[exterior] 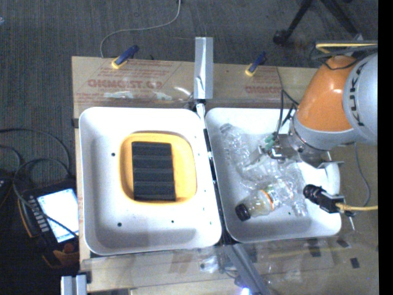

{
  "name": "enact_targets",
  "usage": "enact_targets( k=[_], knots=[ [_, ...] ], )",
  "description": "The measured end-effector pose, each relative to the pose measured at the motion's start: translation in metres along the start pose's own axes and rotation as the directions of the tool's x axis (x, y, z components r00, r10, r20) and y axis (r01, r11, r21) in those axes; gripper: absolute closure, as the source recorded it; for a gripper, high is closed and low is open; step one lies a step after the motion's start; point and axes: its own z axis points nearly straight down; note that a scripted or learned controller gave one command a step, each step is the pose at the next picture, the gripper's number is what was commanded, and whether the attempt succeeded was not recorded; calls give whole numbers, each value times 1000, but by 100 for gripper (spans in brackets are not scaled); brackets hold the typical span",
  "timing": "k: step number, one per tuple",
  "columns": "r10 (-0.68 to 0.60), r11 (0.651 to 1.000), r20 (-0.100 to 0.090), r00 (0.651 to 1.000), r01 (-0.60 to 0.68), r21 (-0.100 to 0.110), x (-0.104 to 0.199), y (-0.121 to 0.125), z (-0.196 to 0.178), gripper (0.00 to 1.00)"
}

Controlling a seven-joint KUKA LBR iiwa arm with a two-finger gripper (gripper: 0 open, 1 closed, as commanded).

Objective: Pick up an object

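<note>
We see the arm over the right bin; gripper sits low among clear plastic bottles. Can't tell its state. A capped bottle lies near the front wall. Left bin holds a yellow tray.

left bin: tray | right bin: bottles, arm above

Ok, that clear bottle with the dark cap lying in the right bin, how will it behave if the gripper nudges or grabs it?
The clear bottle lies on its side, so it would probably roll if nudged. It looks like thin, nearly empty plastic, likely light and apt to buckle. Its glossy surface may slip.
</note>
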Motion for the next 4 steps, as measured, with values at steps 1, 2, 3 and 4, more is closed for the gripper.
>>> enact_targets(
  k=[1,2,3,4],
  knots=[
    [-82,997,2,997,82,-11,-38,26,85,0],
    [-147,989,9,989,147,-23,-40,-31,88,0],
    [-148,989,7,989,148,-24,-39,-30,80,100],
    [-196,981,2,981,196,-3,12,7,-2,100]
  ],
)
